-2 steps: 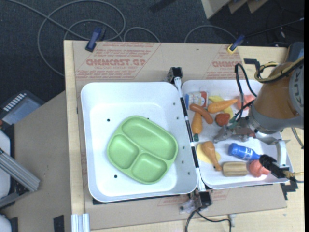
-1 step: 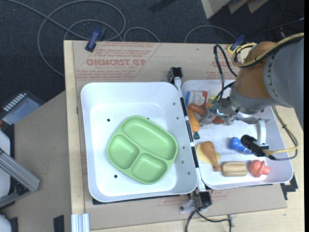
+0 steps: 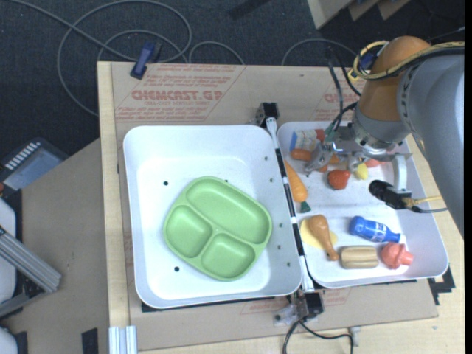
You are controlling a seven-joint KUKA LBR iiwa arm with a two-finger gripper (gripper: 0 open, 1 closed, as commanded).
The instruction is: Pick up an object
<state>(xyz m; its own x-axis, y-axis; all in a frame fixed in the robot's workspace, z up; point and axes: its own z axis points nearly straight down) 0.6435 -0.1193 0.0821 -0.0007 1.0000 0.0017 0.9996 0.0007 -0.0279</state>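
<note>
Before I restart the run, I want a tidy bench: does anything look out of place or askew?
One thing: the orange carrot-shaped toy lies across the divide between the two white bins, on the rim rather than inside. The green three-compartment plastic plate sits flat but rotated in the left white bin.

The green three-compartment plastic tray [image 3: 217, 229] looks smooth with a soft sheen. The two white plastic bins [image 3: 140, 190] appear glossy. The brown printed cardboard-like bench sheet [image 3: 184, 94] looks matt.

I work in a robotics lab. My bench [image 3: 184, 94] is a masked board bearing two white bins [image 3: 147, 146]. Loose cables [image 3: 96, 28] trail over dark carpet [image 3: 44, 72] beyond its far edge.
</note>
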